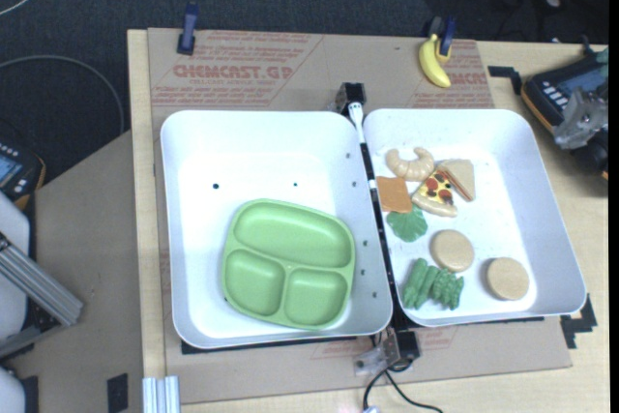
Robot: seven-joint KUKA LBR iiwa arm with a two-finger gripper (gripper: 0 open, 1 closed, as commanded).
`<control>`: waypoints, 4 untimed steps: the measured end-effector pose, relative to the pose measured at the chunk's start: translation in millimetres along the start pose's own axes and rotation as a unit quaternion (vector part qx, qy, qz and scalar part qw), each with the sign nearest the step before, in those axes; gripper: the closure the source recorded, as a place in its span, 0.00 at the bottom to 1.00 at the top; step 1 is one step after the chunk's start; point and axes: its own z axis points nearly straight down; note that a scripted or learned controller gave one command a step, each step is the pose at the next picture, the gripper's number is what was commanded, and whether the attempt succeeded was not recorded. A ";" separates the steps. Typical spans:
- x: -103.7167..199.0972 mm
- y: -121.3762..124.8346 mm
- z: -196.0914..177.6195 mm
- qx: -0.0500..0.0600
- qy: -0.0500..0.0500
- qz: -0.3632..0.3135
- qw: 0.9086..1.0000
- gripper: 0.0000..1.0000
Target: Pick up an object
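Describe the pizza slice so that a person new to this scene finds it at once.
Look in the right white bin, among the toy foods in its upper part. The pizza slice lies between the croissant and a toast wedge. It alone has red spots.

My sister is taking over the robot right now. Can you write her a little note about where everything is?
Hand: I can't tell if it's open or shut.
Things: the croissant, pizza slice, orange cracker, broccoli, green beans and two cookies lie in the right bin. A green tray sits in the left bin.
Done: nothing lifted yet.
Left: pick one thing up.
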 end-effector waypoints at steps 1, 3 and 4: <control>-4.0 2.4 87.2 0.002 0.000 -0.001 1.000 1.00; 60.4 3.6 77.9 -0.006 -0.001 -0.005 1.000 1.00; 24.3 2.5 130.0 0.001 -0.001 0.001 1.000 1.00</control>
